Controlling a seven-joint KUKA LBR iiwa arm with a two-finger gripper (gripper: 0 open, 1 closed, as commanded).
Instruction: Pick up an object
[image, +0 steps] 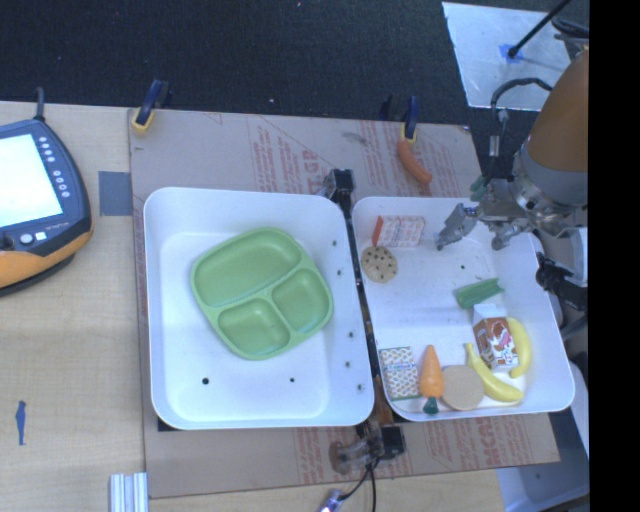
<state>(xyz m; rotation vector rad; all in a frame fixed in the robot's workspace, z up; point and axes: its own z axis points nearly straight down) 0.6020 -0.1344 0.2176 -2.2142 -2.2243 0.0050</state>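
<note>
Where print blurs on food packets (401, 231), pincer (478, 228) spread open, holding nothing, over right bin (440, 290).

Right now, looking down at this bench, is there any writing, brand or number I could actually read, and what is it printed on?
No text reads clearly.
Cardboard sheet: faint red print, too blurred.
Small packet: red markings, unreadable.
Wrapped snack: label too small.
Patterned card: print, no legible words.
Tablet: bright screen, button marks too small.

We found open floor in the right bin's (556, 322) middle; the cookie (379, 264) and carton (399, 231) crowded its far-left corner (banana (497, 380), carrot (430, 372) lined the near edge).
</note>
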